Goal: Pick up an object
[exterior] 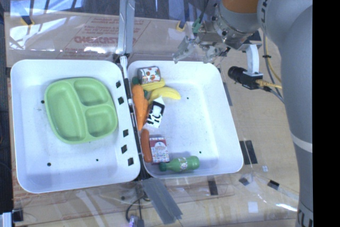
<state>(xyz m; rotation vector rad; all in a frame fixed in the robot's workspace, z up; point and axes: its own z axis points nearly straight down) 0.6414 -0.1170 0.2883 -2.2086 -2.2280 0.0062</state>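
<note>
The right bin [207,125] holds its objects along its left side. From back to front they are a small labelled can [149,74], a yellow banana [163,92], a long carrot [139,104], a black-and-white box [155,113], a red carton [158,149] and a green bottle [180,164] lying on its side. My gripper [195,53] hangs over the bin's far rim, up and to the right of the can. Its fingers are spread, with nothing between them.
The left bin [26,157] holds a green divided plate [81,109]. A short orange piece [145,144] lies against the right bin's left wall by the red carton. The arm's body fills the upper right. A black cable fitting [241,77] sits just past the bin's right corner.
</note>
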